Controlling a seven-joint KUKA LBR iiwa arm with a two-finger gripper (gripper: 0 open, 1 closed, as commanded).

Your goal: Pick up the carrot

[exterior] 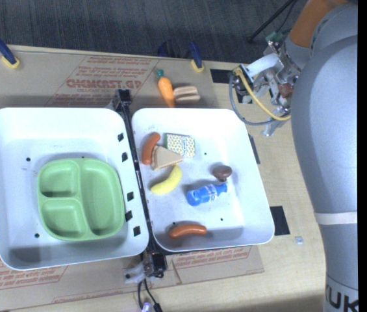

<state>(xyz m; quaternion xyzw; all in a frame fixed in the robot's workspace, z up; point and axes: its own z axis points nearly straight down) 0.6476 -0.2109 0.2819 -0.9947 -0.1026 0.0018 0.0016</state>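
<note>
Closest to the lens is the big grey arm (329,174) running up the right side, so that's what you notice first. Next out, by the near edge of the right-hand shallow white bin (251,174), there's a reddish-orange sausage (187,229), then a blue plastic bottle lying on its side (204,194), a small brown rounded thing (221,172) and a yellow banana (167,181) around the middle. Toward that bin's far-left corner sit a tan wedge (165,157), a patterned box (180,144) and a second orange sausage (150,147). The left white bin (8,135) just has a green divided plate (79,199) in it. The orange carrot with a green top (165,89) isn't in either bin, it's lying on the cardboard bench (73,83) just beyond the right bin's far edge, right beside a little hot dog bun (186,95). The two-finger gripper (267,103) hangs off the right bin's far-right corner, well apart from the carrot, holding nothing, and I honestly can't tell how open it is. So I'd say nothing's done yet: approach, grasp and lift all remain.
</note>
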